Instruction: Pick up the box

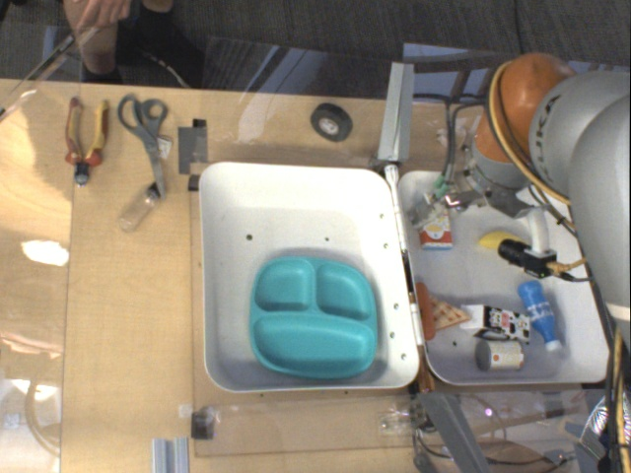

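A: How do the jaws stand?

B: I cannot tell whether they are wide or narrow. The gripper (pixel 446 201) is a tangle of metal at the end of the grey arm, and nothing can be seen held in it. It hangs just above the box (pixel 435 234) in the view, very close to it. Whether the two touch is unclear.

A: And the box itself?

B: It is small, red and white, and lies on the floor of the right bin (pixel 468 279), hard by that bin's left wall and toward its far end.

A: What lies around the box?

B: Just to its right is a yellow piece (pixel 492 240). Below the box, along the same wall, is an orange wedge (pixel 444 313). Below and to the right of the box are a black-and-white packet (pixel 504 320) and a grey can (pixel 500 355). A blue bottle (pixel 540 313) lies farther right.

A: Farther out?

B: Left of the box, past the wall, the left bin (pixel 296 205) holds a teal divided plate (pixel 315 318). Up and left of the box a tape roll (pixel 331 121) sits on the bench. Well apart to the left of the box lie scissors (pixel 148 131) and pliers (pixel 85 138).
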`<state>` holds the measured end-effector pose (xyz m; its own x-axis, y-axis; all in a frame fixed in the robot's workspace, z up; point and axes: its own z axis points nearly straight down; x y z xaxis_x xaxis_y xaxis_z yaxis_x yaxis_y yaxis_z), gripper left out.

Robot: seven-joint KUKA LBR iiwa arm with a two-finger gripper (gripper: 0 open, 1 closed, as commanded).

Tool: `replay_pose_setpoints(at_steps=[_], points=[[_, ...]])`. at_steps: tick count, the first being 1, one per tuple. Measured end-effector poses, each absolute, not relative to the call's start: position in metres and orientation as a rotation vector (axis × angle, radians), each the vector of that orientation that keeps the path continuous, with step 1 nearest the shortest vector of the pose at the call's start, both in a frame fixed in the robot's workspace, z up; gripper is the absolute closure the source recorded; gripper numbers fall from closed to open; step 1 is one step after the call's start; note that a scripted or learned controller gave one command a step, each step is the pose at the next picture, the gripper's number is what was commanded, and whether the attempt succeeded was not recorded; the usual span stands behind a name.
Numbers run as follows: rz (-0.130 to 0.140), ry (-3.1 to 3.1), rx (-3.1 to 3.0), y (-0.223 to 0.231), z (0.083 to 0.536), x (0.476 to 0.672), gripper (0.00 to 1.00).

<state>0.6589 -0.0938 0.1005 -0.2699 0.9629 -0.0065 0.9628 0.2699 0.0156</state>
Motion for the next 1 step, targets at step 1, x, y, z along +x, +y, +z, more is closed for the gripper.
replay_pose_setpoints(at_steps=[1], points=[[0.007, 2.568, 1.796, -0.0944, 0.21, 0.6258, 1.0]])
